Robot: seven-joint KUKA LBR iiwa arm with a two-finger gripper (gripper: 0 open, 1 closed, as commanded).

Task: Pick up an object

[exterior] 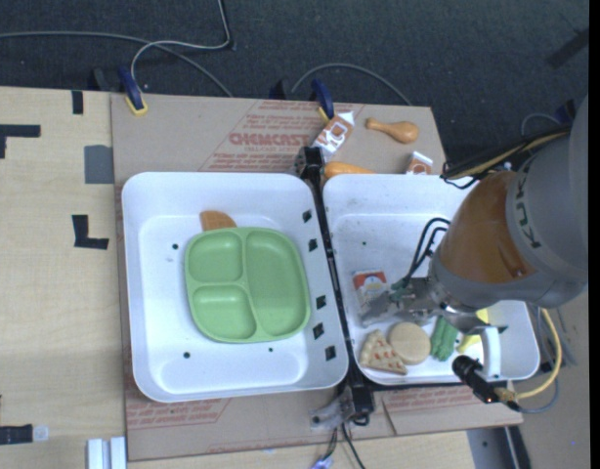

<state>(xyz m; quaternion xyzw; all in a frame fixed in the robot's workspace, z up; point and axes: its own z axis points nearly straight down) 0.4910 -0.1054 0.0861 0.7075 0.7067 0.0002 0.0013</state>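
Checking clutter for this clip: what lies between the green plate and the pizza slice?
In the camera view, the bins' adjoining walls lie between the green plate and the pizza slice.

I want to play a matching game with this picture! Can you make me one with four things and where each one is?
Things:
1. green plate
2. pizza slice
3. drumstick toy
4. round cookie

Places:
A. on the cardboard above the bins
B. in the left bin
C. right bin, at its bottom edge
D. right bin, beside the green toy

Pairs: 1-B, 2-C, 3-A, 4-D
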